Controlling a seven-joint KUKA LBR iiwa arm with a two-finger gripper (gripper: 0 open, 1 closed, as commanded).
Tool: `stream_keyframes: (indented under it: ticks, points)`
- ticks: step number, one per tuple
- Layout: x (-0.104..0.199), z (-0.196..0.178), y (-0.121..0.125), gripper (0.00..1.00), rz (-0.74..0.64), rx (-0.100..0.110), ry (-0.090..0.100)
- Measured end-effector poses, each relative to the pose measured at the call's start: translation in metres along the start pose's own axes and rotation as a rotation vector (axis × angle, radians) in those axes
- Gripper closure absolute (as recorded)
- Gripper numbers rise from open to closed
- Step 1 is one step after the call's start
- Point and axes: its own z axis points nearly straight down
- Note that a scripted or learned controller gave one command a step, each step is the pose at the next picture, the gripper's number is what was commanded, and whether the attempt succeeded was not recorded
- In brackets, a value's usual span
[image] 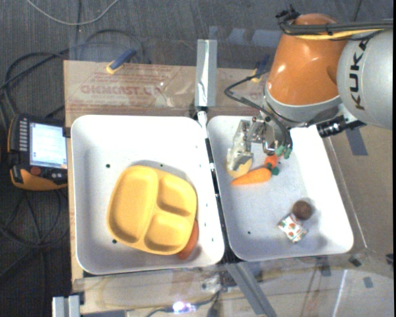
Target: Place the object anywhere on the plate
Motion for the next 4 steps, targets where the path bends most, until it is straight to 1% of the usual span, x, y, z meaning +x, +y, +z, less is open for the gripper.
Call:
stream_keyframes:
  ticks: [1,2,3,4]
  points:
    - [-0.05,0.01,0.038,1.0,-0.378,-0.003,-0.001]
    - [-0.053,0.003,-0.023,1.0,-0.544,-0.002,-0.002]
    - [-0.064,0.033,-0.033,1.0,-0.978,-0.005,-0.002]
    - [-0.084,0.055,-0.039,1.0,-1.336,-0.006,-0.004]
